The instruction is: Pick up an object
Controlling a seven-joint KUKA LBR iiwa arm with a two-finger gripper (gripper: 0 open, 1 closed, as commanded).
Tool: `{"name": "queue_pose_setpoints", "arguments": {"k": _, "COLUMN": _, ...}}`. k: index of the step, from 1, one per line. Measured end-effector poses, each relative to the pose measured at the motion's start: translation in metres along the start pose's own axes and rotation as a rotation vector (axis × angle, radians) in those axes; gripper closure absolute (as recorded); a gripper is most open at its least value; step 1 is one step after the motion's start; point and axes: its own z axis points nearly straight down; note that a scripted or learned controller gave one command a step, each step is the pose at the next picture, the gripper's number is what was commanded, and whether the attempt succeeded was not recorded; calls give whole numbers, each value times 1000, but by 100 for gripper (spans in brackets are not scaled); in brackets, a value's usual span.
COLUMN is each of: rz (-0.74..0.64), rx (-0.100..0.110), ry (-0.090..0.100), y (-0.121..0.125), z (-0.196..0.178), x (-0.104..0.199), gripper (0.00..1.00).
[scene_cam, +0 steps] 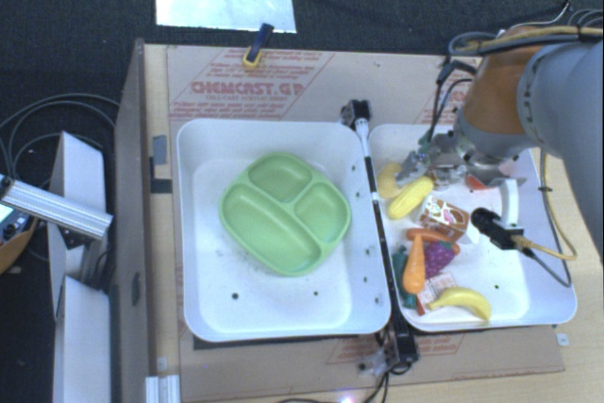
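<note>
The arm (528, 99) reaches in from the right over the right bin (543, 297), and its gripper (425, 167) hangs low at the bin's upper left part. Whether it is parted or closed cannot be told; nothing is plainly seen held in it. A yellow toy lemon (411, 197) lies just below and beside the gripper, near the divider between the bins, perhaps touching it. Lower in the same bin lie a small printed box (444, 218), an orange carrot (413, 267), purple grapes (438, 255) and a yellow banana (461, 301), well apart from the gripper. The left bin (208, 297) holds a green divided plate (285, 213).
</note>
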Motion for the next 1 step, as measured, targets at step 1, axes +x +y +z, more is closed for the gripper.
{"name": "queue_pose_setpoints", "arguments": {"k": 1, "rz": 2, "rx": 20, "ry": 3, "y": -10, "z": 10, "x": 1, "gripper": 0}}
